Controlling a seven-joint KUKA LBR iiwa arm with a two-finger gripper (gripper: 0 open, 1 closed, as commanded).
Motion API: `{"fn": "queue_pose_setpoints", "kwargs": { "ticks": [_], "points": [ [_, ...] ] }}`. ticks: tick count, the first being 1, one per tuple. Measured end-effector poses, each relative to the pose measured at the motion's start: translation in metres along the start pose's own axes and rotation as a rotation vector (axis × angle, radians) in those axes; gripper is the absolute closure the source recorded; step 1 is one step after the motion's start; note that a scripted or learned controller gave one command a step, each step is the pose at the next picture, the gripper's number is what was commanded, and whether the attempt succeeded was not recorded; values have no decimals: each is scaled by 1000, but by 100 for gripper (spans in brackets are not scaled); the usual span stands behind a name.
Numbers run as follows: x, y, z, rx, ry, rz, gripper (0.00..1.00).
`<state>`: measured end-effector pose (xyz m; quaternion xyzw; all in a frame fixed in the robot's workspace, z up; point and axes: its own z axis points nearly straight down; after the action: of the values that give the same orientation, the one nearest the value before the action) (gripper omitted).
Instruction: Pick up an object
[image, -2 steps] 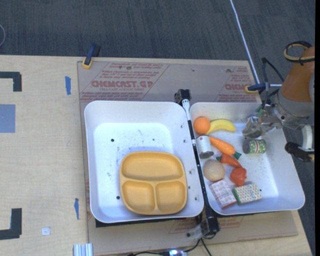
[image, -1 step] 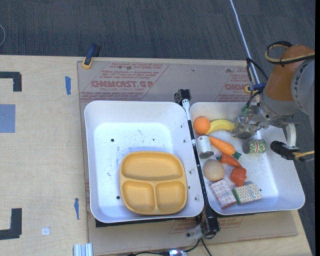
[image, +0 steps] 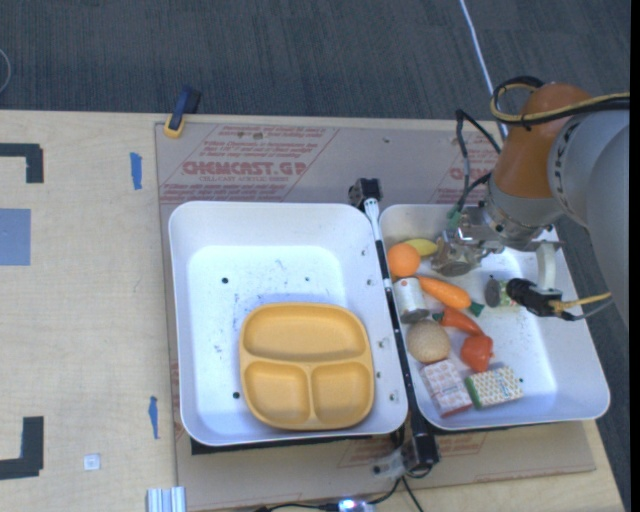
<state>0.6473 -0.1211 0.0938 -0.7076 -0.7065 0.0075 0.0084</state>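
Jaws (image: 455, 250): metal assembly low in the far part of the right bin (image: 580, 395), below the orange wrist band; how far apart they stand cannot be told, and nothing can be seen held between them.

Orange ball (image: 404, 260): round, bright orange, just to the left of the jaws against the bin's left wall.

Yellow piece (image: 424, 246): pale yellow, curved, between the ball and the jaws; its right end is hidden by the jaws, so its shape is unclear.

Carrot (image: 445, 292): orange, tapered, lying at a slant just on the near side of the jaws.

Silver can (image: 408, 297): small cylinder, touching the carrot's left end.

Red pepper (image: 477, 350): red-orange, nearer the camera than the carrot; a second reddish piece (image: 461, 320) between them, outline hard to separate.

Potato (image: 429, 342): tan, rounded, left of the pepper.

Two boxes: pink-patterned box (image: 446, 387) and green-dotted box (image: 494, 384), side by side at the bin's near end, farthest from the jaws; print too small to read.

Dark object (image: 493, 292): small, right of the carrot, kind not discernible.

Left bin (image: 200, 300): holds a yellow divided tray (image: 305, 362), three compartments, well left of the jaws.

Both bins rest on the counter (image: 80, 330).
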Motion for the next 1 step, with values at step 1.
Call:
{"fn": "queue_pose_setpoints", "kwargs": {
  "ticks": [1],
  "points": [
    [2, 4, -2, -21, -1, -2, 0]
  ]
}}
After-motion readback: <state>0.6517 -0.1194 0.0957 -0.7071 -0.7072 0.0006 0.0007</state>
